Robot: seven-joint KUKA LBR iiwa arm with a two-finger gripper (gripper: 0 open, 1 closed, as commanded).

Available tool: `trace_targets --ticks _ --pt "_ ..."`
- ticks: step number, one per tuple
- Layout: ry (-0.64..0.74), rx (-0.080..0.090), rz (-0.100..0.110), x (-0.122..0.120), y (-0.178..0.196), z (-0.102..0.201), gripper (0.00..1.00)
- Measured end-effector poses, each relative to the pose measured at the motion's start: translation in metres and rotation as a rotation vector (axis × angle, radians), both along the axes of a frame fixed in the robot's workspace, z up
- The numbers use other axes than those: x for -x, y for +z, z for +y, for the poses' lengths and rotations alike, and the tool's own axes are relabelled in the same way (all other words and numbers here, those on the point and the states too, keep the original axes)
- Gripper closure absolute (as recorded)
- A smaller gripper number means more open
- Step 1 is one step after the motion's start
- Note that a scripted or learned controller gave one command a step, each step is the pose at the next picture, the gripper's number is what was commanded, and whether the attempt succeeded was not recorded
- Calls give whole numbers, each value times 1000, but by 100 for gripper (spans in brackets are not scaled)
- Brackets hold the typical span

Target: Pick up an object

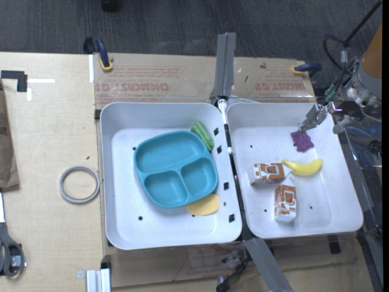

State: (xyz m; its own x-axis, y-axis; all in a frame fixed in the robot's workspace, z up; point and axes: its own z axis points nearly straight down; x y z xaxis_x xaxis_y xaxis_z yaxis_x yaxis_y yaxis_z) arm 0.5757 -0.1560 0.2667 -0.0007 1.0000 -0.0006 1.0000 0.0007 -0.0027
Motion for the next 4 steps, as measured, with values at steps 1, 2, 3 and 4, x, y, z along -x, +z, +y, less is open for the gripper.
trace_targets --ticks 1,2,3,4 --pt "192 0 -3 -1 -175 -18 0" --pt "342 -2 -1 59 -175 -20 0" --pt "338 -2 -2 58 -167 -20 100" --pt "349 0 -2 37 -66 96 100"
